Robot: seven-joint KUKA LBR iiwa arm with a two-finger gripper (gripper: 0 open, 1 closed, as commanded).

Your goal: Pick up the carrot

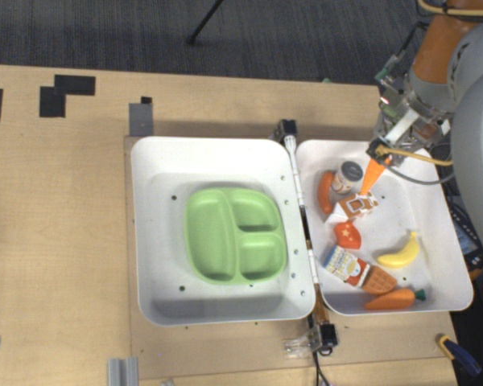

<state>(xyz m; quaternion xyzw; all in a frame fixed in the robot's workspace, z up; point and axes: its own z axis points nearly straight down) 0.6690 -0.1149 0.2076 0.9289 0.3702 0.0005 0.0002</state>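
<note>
Gripper (380, 152) hangs over the right bin's (459, 284) upper edge, its fingers closed on the top of one orange carrot (373, 174), which dangles point-down above the bin floor. Below lie a small bottle (347, 178), a carton (347, 265), one banana (400, 252) and a second carrot (393, 298) by the front wall. One green divided plate (234, 233) sits in the left bin (157, 175).

Carrot in the right bin

The orange carrot (391, 299) with a green stem end lies flat near the bin's front wall, pointing left, just below the banana.
</note>
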